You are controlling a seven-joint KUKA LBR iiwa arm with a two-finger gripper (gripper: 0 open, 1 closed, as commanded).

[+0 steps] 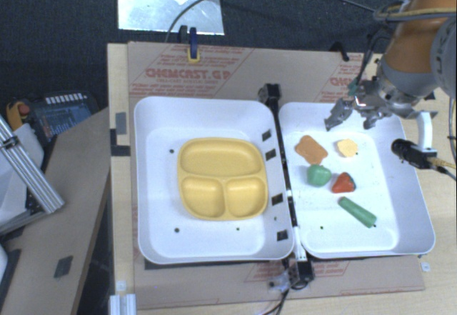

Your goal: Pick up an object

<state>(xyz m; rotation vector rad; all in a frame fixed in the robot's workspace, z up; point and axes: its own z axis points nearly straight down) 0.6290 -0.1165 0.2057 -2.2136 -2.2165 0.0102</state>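
The right bin point(407, 228) holds several small objects: an orange piece point(311, 149), a pale yellow piece point(347, 148), a green round piece point(318, 176), a red piece point(343, 183) and a long green piece point(357, 211). My gripper point(354, 117) hangs over the bin's far edge, above and just behind the orange and yellow pieces. Its two dark fingers point(337, 116) are spread apart with nothing between them.
The left bin point(153, 163) holds a yellow divided tray point(220, 178). A black clip bar point(278, 156) runs between the bins. A black fitting point(408, 152) sticks in at the right bin's right side. Cables arc over the bench behind.
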